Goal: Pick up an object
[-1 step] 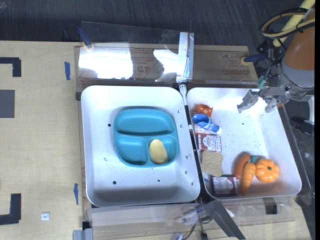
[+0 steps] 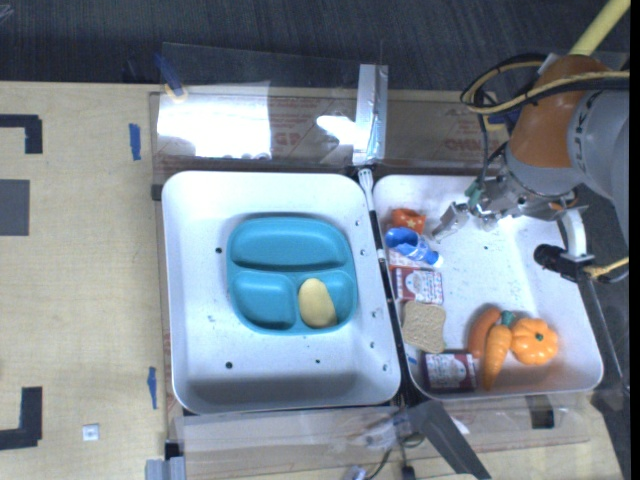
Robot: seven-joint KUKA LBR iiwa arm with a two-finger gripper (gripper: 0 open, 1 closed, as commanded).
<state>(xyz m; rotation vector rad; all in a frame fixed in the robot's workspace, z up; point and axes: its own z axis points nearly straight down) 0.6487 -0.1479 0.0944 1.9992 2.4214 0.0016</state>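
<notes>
The gripper point(image 2: 447, 221) hangs over the top-left part of the right bin point(image 2: 520, 268), just beside the blue bottle point(image 2: 410, 244) and the small red-orange thing point(image 2: 405, 217) next to it. Can't tell from this angle whether the jaws are wide or narrow, they're tiny and blurry here, and nothing I can see sits between them.

If it's going for the bottle, I'd say line up over its middle and come straight down, since the bin wall and the red thing crowd it and a slanted approach would likely nudge it away.

Count in the right bin: one bottle, one red-orange thing, one red-and-white packet point(image 2: 418, 285), one cracker-looking slab point(image 2: 425, 326), one can point(image 2: 447, 370), one carrot point(image 2: 491, 340), one pumpkin point(image 2: 532, 340). Left of that bin: one blue tray point(image 2: 262, 268) with one yellow lemon point(image 2: 317, 302).
</notes>
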